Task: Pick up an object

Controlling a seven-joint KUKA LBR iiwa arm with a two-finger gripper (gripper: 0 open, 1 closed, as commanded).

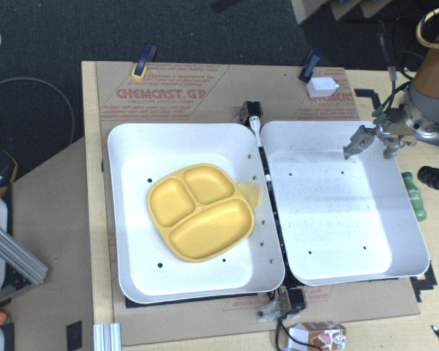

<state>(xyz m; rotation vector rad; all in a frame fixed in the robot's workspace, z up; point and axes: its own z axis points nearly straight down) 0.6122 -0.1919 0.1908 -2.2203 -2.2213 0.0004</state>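
Approach step: end effector (371, 142) hangs over right bin (336, 218), fingers spread, holding nothing. Yellow divided plate (200, 211) lies in left bin (128, 196), well apart. Next move, in my judgement: cross over, descend onto its rim.

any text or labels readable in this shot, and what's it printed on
"CHEMCAST G P": red print on the brown board under the bins, above the left bin; the last letters are uncertain.
Finer red lines around that print: too small to read.
Red print on the board by the white block, above the right bin: blurred and partly covered, unreadable.
Yellow divided plate: no text visible.
Gripper: no label readable.
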